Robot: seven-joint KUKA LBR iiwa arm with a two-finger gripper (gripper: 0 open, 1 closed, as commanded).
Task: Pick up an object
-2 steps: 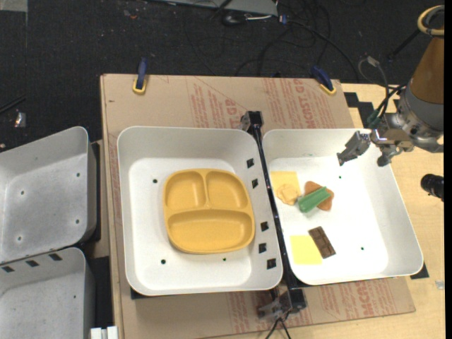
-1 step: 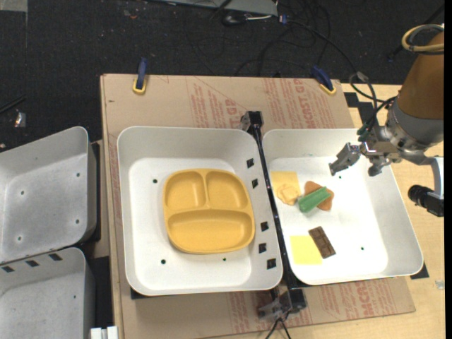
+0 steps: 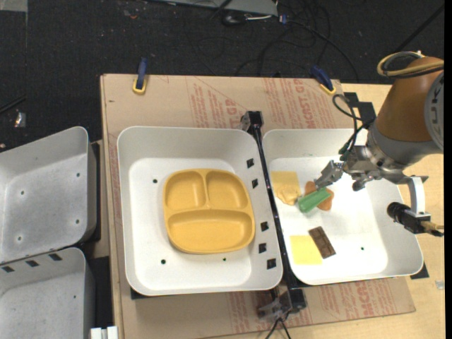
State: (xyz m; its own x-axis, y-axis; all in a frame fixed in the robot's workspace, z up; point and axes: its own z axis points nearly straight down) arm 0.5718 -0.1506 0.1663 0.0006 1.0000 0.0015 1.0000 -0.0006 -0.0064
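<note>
The right bin [image 3: 395, 256] holds several small objects. A green cylinder [image 3: 309, 203] lies against an orange piece [image 3: 324, 198] near the bin's middle. A pale yellow wedge [image 3: 285, 187] sits to their left by the divider. Closer to the front, a brown bar [image 3: 322, 242] rests beside a flat yellow square [image 3: 305, 250]. My gripper [image 3: 332, 174] hangs over the right bin, just up and to the right of the green cylinder and the orange piece. Nothing is visibly lifted off the bin floor.
A yellow divided plate [image 3: 209, 211] lies in the left bin [image 3: 134, 189]. A black divider [image 3: 265, 189] runs between the bins. The grey and orange arm [image 3: 409, 111] covers the right bin's far right corner. Blue clamps [image 3: 140, 76] grip the board's back edge.
</note>
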